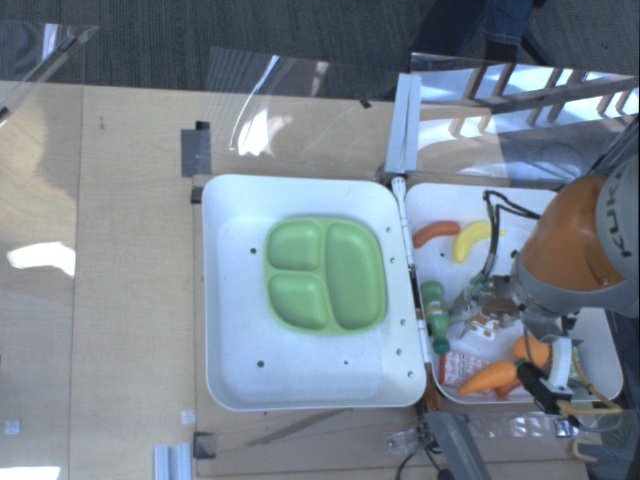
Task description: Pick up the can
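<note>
Can (pixel 483 329) lay just beneath gripper (pixel 476 296); grip state unreadable. Probably light, rigid, slick metal; best taken across the round sides.

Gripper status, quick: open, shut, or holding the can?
Gripper: cannot be told; it is low over the right bin, among the toy food.

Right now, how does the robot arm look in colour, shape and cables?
The arm has a large rounded orange band above a grey wrist section. A thin black cable runs along its left side. Lower down are black parts with a pale yellow-green piece.
</note>
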### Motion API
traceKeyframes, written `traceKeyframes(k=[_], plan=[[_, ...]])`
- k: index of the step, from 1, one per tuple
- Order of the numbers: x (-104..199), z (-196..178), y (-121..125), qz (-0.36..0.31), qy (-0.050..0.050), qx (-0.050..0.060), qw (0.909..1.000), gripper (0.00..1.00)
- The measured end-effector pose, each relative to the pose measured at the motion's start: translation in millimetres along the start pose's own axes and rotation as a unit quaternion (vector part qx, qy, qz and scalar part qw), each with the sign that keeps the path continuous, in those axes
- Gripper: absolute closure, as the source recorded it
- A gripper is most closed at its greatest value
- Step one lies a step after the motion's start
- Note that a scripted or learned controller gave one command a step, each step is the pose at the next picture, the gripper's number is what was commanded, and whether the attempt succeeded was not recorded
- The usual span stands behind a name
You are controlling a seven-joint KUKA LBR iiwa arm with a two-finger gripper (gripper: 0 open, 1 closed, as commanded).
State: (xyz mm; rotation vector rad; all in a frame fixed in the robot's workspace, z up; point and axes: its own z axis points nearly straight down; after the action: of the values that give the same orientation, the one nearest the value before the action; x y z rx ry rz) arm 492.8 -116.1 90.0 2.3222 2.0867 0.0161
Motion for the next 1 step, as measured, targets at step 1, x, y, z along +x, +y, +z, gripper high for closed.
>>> traceKeyframes(k=[1], plan=[[1.4,-11.0,2.7,0.000,0.001,-0.003,1.0000,1.00]])
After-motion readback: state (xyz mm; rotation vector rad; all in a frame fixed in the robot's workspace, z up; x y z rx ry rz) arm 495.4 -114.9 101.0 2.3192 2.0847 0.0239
